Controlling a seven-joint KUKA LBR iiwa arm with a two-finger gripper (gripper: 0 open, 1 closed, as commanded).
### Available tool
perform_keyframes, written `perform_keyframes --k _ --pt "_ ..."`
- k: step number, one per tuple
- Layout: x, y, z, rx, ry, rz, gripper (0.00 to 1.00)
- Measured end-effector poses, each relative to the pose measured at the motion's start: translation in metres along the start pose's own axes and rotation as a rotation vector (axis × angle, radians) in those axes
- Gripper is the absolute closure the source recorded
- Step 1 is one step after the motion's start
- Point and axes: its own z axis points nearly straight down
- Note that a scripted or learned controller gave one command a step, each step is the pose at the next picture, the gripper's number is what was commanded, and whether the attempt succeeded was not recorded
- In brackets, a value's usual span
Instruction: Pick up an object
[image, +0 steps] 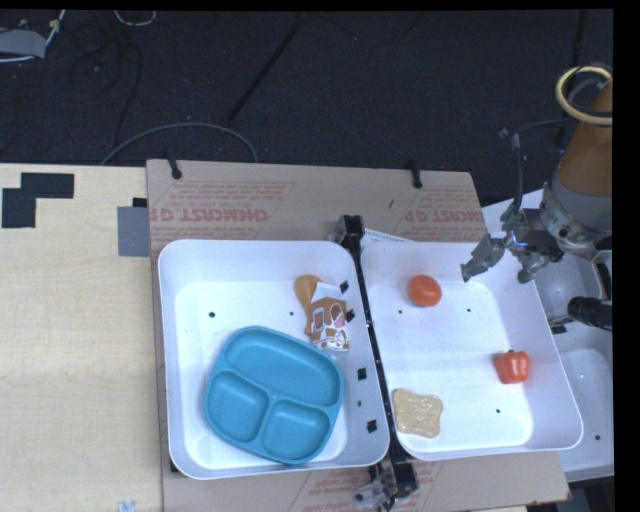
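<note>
The right bin (545, 420) holds an orange-red round fruit (424, 290) at its back, a red pepper-like toy (512, 367) at its right side, and a beige flat piece (416, 412) at its front left. The left bin (190, 262) holds a blue divided plate (272, 394), a brown toy piece (306, 290) and a small printed white packet (329, 325). My gripper (504, 260) hangs over the right bin's back right corner, its two fingers (478, 262) spread apart with nothing between them. It is well right of the round fruit.
A black divider clip (352, 232) sits where the two bins meet. Cardboard (260, 205) lies under the bins. Cables (180, 130) run over the dark floor behind. The arm's orange band (588, 150) rises at the far right.
</note>
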Motion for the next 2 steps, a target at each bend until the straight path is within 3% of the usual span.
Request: perform_keyframes --k 1,2 --pt "0.000 0.002 -0.008 -0.013 -0.003 -0.002 0.00" --pt "0.001 0.007 0.056 -0.007 -0.001 -0.002 0.00"
